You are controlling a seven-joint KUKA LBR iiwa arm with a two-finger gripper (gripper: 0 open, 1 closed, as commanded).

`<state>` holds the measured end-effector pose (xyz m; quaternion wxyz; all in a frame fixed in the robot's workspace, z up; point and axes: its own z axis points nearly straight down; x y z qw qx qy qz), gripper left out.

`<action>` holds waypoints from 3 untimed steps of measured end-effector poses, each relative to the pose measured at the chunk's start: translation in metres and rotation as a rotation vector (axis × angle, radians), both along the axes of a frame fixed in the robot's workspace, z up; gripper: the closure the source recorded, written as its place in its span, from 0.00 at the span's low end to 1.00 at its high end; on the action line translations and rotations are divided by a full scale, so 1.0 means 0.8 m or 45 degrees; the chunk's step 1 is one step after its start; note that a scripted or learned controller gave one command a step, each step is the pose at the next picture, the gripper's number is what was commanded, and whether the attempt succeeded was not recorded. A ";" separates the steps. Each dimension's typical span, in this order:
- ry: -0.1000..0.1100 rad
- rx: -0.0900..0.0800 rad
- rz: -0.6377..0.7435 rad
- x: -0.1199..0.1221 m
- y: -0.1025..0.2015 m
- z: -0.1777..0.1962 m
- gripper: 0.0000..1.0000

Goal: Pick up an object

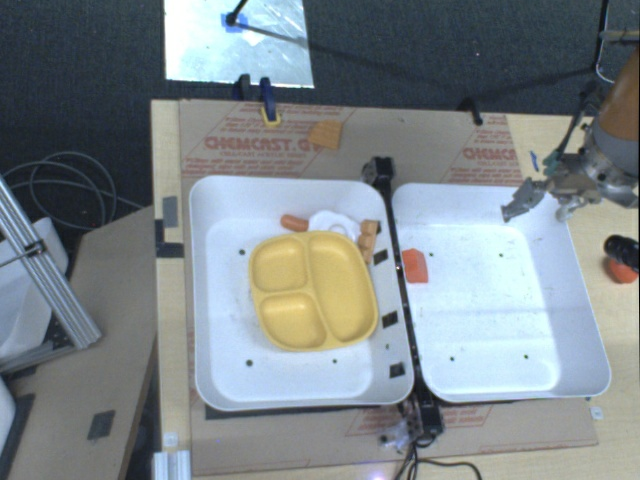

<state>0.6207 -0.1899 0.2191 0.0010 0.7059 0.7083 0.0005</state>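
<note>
Dark carpet surrounds a pale wooden desk [440,133] topped with a printed cardboard sheet, and two shallow white plastic bins sit side by side on it, their inner rims almost touching. The left bin [215,298] holds a yellow three-compartment plastic tray [312,290], lying flat near the middle. Behind it a small orange sausage-shaped piece [294,223], a white ring-like object [335,225] and a little tan block [369,234] are crowded close against the tray's far edge, awkward to reach from above. The right bin [560,298] has one small orange-red block [414,266], just beside its left wall, well apart from everything else; I'd judge it the easiest pick. The grey arm's gripper [545,200] hovers over the right bin's far right corner, its fingers spread apart with nothing between them, well away from the red block. It looks poised to start, with no grasp made yet.
</note>
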 end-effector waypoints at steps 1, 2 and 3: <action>0.013 0.007 0.008 -0.069 0.090 -0.068 0.00; 0.004 0.001 -0.007 -0.165 0.067 -0.010 0.00; -0.020 -0.009 -0.007 -0.166 0.010 0.162 0.00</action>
